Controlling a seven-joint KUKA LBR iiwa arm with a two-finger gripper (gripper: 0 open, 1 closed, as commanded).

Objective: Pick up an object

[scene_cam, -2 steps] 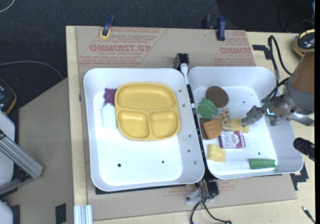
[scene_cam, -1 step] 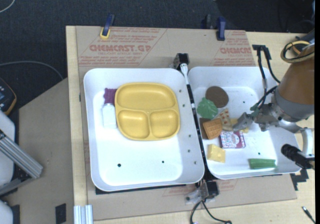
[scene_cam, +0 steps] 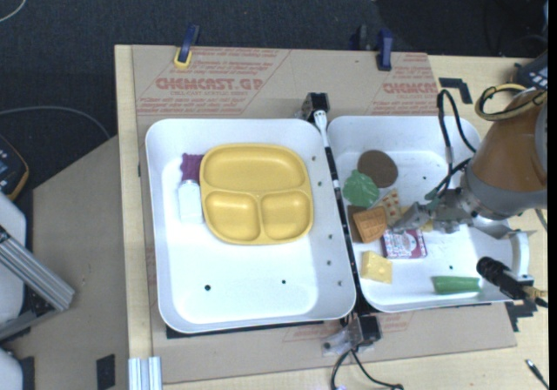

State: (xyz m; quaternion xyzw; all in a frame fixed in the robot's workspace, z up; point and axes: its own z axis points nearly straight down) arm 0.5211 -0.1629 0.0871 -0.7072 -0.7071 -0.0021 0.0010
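Packet (scene_cam: 404,245), pink-and-white, flat in right bin (scene_cam: 409,140) beside tan block (scene_cam: 370,223) | gripper (scene_cam: 416,216) low at its upper edge | jaws: cannot tell | handling: likely light, thin, slippery film; pinch a raised edge, not the flat face

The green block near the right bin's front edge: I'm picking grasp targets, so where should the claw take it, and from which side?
Probably from straight above, closing across the narrow width at mid-length. The green block lies flat and long, roughly parallel to the right bin's front rim, apart from the yellow piece, so its long sides look free; the rim is close.
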